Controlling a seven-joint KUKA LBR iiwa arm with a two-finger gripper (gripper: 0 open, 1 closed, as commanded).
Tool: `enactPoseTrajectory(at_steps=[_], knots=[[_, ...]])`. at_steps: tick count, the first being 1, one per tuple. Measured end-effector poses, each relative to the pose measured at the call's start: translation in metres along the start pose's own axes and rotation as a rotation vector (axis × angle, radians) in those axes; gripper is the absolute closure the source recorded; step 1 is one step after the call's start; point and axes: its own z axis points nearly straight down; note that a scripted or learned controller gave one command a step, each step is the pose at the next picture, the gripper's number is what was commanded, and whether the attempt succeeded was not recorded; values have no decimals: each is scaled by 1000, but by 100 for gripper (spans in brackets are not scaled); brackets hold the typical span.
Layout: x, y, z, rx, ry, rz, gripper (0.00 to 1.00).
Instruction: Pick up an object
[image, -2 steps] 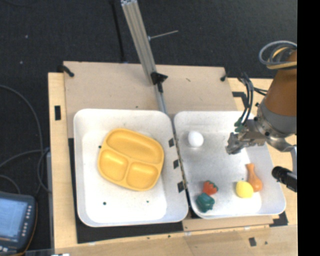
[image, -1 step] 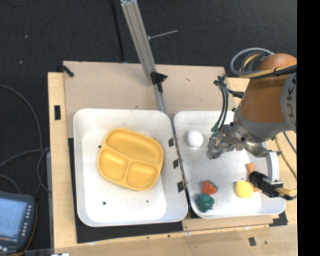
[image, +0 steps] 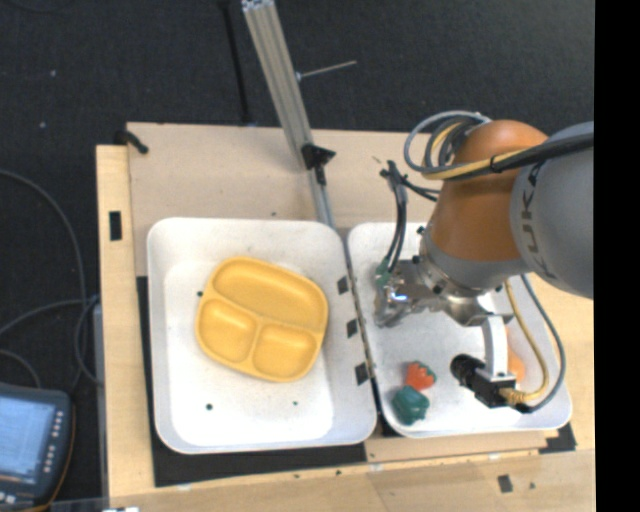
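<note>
A: How many things?
B: One yellow tray (image: 263, 319) in the left bin (image: 170, 260); one orange toy (image: 420, 375) and one green toy (image: 408, 403) near the right bin's (image: 372, 240) front-left corner.
A: The claw (image: 392, 298)?
B: Above that bin's left edge; grip can't be judged.

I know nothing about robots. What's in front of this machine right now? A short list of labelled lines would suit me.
left bin: holds a yellow divided plate, lying flat
right bin: holds an orange-red toy and a green toy, close together near its front edge
arm: reaches over the right bin
hand: low over the right bin, apart from both toys
held object: none visible
</note>
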Motion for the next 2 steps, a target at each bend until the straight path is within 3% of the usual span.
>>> enactPoseTrajectory(at_steps=[2], knots=[[91, 0, 6, -1, 1, -1, 100]])
